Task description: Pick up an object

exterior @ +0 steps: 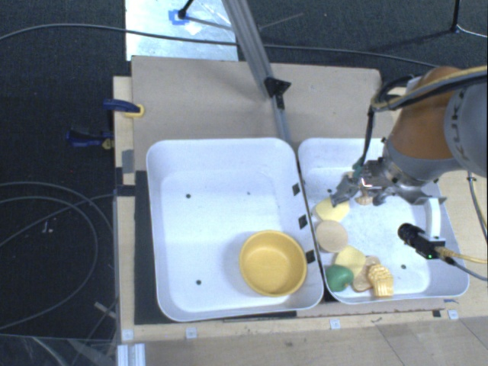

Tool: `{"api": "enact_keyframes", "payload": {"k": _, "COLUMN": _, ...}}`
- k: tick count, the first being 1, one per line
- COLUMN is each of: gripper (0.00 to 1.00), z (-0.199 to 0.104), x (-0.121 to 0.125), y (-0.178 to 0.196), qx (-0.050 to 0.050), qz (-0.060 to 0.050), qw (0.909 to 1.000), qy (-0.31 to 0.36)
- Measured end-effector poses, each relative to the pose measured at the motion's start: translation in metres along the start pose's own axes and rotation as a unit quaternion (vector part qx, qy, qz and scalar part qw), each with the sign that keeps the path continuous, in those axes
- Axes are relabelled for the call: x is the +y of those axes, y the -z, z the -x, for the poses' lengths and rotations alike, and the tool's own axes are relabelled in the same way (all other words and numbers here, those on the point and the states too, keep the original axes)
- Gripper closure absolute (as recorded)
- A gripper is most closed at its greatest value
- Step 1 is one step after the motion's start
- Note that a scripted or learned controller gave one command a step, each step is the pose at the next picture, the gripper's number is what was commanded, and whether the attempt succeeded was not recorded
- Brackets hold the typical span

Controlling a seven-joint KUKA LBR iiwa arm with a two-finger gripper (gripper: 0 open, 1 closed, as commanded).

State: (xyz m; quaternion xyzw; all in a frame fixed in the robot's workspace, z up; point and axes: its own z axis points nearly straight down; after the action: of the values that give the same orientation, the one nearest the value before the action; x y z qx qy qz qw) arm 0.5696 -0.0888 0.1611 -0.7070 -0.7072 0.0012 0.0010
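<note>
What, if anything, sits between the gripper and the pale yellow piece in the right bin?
Nothing visible does. The gripper is low in the right bin, right beside the pale yellow piece; the round tan piece lies on that piece's far side.

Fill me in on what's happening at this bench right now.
The grey arm's tool is down in the right bin, next to a pale yellow piece. A tan round piece, a green piece and a ridged yellow piece lie nearer the front. The left bin holds a yellow bowl.
</note>
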Motion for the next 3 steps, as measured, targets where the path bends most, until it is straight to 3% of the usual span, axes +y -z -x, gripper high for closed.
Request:
{"api": "enact_keyframes", "payload": {"k": 1, "gripper": 0.00, "z": 0.010, "x": 0.000, "y": -0.052, "qx": 0.000, "qz": 0.000, "qw": 1.0000, "qy": 0.000}}
{"api": "enact_keyframes", "payload": {"k": 2, "gripper": 1.00, "z": 0.010, "x": 0.002, "y": -0.038, "qx": 0.000, "qz": 0.003, "qw": 1.0000, "qy": 0.000}}
{"api": "enact_keyframes", "payload": {"k": 3, "gripper": 1.00, "z": 0.010, "x": -0.005, "y": 0.022, "qx": 0.000, "qz": 0.005, "qw": 1.0000, "qy": 0.002}}
